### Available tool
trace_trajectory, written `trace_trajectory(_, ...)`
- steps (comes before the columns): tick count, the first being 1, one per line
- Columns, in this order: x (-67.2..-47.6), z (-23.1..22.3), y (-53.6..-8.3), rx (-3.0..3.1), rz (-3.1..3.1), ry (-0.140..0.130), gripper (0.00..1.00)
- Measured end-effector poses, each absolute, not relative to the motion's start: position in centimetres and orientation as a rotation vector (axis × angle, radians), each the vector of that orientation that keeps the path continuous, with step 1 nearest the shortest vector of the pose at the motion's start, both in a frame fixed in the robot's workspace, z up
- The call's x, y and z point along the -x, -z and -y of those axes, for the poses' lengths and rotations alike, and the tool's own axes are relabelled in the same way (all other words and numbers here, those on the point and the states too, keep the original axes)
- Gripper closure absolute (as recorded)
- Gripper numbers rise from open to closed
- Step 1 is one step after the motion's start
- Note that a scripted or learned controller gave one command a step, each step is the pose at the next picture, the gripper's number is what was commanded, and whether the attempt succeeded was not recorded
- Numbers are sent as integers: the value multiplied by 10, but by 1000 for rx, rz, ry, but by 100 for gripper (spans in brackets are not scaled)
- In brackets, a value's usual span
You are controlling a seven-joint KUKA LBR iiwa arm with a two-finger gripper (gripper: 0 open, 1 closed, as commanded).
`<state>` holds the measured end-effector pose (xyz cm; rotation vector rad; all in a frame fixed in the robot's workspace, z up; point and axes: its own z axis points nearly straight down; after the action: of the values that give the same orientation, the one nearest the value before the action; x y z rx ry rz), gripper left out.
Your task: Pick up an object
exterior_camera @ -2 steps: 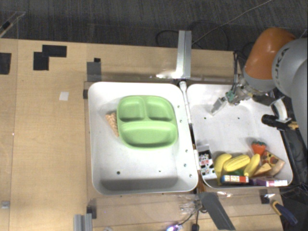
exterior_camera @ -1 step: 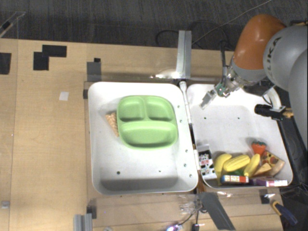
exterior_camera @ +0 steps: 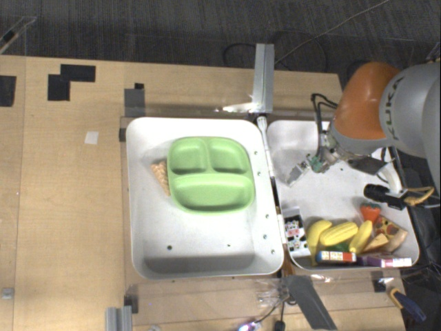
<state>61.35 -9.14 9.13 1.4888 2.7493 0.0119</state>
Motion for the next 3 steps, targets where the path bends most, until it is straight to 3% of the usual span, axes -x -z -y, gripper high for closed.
trace_trajectory(1, -638, 93, -90, -1533, -2729, -11, 0)
trace_trajectory(2, -641, 92, -104, -1530, -2724, -22, 100)
trace_trajectory(3, -671, 92, -89, -1962, -2443, -9, 100)
